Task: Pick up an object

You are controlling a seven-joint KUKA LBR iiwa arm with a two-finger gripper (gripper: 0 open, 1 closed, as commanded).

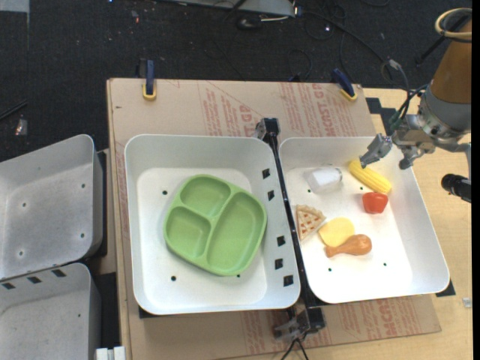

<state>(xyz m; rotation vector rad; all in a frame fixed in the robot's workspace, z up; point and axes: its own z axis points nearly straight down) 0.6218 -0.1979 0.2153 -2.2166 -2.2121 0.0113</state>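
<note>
The right bin (420, 272) holds several toy foods: a yellow corn cob (370, 177), a red pepper (375, 202), a white cup-like piece (325, 178), a waffle slice (308, 220) and a chicken drumstick (343, 238). My gripper (391, 154) hangs at the bin's far right corner, just above and right of the corn cob. Its two fingers (374, 152) stand apart with nothing between them.
The left bin (142, 171) holds a green divided plate (217, 223). Black clips (268, 128) join the bins along the middle wall. Blue and yellow clamps (149, 79) pin the cardboard base at the back. White panels (45, 193) lie to the left.
</note>
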